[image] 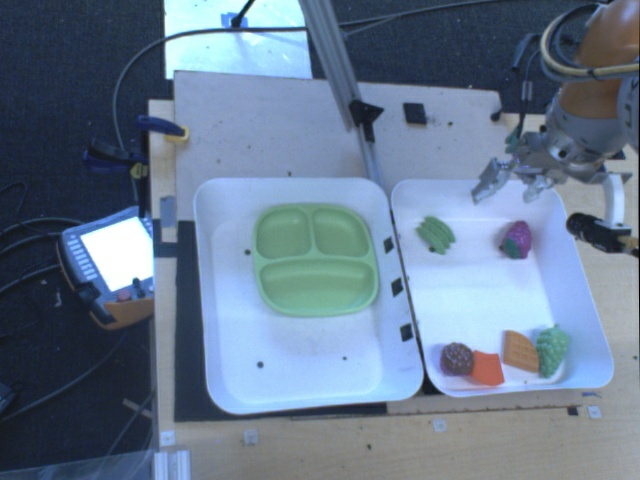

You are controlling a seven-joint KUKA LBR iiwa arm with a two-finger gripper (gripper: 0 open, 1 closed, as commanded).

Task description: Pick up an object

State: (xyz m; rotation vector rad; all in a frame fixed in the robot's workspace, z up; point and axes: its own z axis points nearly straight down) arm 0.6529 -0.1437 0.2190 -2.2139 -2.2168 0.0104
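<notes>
- The small ribbed green toy vegetable (436, 233) lies in the right white bin (590, 313), at about eight o'clock from the hand.
- The hand (514, 182) hovers over the bin's far rim, fingers spread, holding nothing.
- The magenta berry-shaped toy (516, 239) sits nearest, at six o'clock.

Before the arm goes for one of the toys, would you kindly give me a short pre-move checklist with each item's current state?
1. Gripper carrying nothing: ok, it hangs over the far edge of the right bin, nothing between its fingers.
2. Fingers spread enough for a grasp: ok, they look open.
3. Nearest target free-standing: ok, the purple toy lies apart from the green pod.
4. Near-corner toys separable: not ok, the orange piece, cracker and green bunch crowd together.
5. Green plate out of the way: ok, it sits in the left bin.
</notes>
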